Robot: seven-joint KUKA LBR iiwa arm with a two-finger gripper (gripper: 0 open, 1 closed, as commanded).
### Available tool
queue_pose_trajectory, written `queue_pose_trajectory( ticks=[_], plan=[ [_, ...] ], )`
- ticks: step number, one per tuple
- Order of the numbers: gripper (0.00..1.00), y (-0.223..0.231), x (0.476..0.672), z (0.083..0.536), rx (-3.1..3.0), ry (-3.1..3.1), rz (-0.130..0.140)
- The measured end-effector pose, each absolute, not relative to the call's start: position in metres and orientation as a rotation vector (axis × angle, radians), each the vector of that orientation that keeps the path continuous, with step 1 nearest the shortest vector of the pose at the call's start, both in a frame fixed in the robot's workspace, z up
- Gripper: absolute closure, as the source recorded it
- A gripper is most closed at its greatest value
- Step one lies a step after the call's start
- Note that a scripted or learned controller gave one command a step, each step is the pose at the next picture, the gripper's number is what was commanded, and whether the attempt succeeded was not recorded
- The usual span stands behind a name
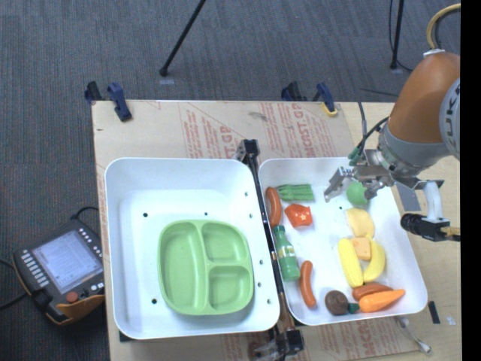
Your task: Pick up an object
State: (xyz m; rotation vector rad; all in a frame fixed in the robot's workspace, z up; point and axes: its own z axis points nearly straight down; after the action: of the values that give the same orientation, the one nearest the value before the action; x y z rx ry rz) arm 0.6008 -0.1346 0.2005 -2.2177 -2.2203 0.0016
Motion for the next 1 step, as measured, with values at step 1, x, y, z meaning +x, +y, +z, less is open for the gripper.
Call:
queue_pose_trajectory(
  ticks=[1],
  plan=[
    [0.0, -0.0985, 0.5778, 0.0872, -2.432, -1.981, 0.003]
  ],
)
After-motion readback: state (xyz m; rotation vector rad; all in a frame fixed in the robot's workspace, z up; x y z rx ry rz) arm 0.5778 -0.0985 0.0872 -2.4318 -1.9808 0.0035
